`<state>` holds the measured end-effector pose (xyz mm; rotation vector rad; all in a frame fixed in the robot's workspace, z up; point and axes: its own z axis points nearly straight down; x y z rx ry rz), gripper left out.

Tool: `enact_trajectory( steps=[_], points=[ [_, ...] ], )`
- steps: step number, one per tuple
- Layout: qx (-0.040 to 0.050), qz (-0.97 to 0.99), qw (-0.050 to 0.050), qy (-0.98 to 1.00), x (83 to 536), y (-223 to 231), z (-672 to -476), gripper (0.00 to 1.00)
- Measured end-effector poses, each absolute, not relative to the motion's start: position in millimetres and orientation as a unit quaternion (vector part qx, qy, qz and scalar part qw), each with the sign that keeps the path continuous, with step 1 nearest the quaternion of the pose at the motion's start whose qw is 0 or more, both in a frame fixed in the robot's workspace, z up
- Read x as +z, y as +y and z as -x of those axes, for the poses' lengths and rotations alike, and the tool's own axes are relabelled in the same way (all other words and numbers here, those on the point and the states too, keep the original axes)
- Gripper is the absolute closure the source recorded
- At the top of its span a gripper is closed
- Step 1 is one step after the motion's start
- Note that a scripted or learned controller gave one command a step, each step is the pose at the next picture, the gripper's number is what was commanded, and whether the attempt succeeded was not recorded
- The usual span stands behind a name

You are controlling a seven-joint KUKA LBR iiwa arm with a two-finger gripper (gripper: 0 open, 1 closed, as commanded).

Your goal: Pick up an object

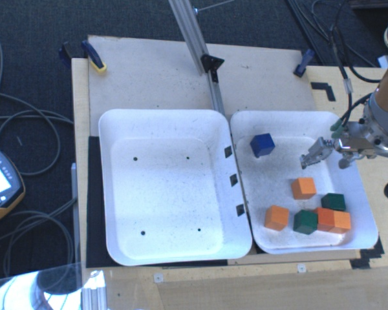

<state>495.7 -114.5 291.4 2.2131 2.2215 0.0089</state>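
Reaching in from the right of the camera view, the gripper [315,155] is seen poised over the right bin [246,173], its tip pointing left and downward. The jaws appear parted, and nothing is seen between them, though at this size their exact spread cannot be judged closely.

Seven blocks are recorded in the right bin. A blue block [262,144] lies near the bin's far left part, well apart from the others and to the left of the gripper tip. An orange block [304,188] lies just below the gripper tip in the view — whether the gripper is above it or beside it cannot be told. Toward the near edge a cluster is noted: an orange block [277,217] at the left, a green block [306,221] beside it, a red-orange block [325,219] touching the green one, a further orange block [341,221] at the right, and a dark green block [334,202] just behind these.

The left bin [107,173] stands side by side with the right one, the two rims touching along the middle. Both bins rest on a pale tabletop [149,76]. A metal bar [187,24] is seen running diagonally from the top of the view down to the joint between the bins. Blue clamps [94,55] are fitted at the far corners of the tabletop — one left, one right.
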Motion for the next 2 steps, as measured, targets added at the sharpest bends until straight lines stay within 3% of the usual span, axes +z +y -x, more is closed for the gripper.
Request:
enact_trajectory(
  steps=[1,2],
  points=[
    [0.0011,-0.708,0.004,0.706,337.3,-168.7,-514.5,0.00],
    [-0.0010,-0.706,-0.003,0.708,274.7,-157.2,-548.5,0.00]
  ],
)
